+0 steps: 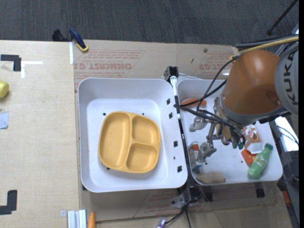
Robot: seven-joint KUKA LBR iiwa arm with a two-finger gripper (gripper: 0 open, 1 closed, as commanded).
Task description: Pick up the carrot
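Carrot (191,101): orange sliver in right bin (223,178), mostly hidden by arm (251,87). End effector (205,152): low over bin, grip state unclear. Bottle (259,161): right corner.

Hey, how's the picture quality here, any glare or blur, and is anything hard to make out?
Camera view: lighting is even and soft, with faint shadows inside the left bin; a slight sheen on the orange band; the yellow plate is sharp. The right bin is partly blocked by arm and cables, so the gripper is hard to read.
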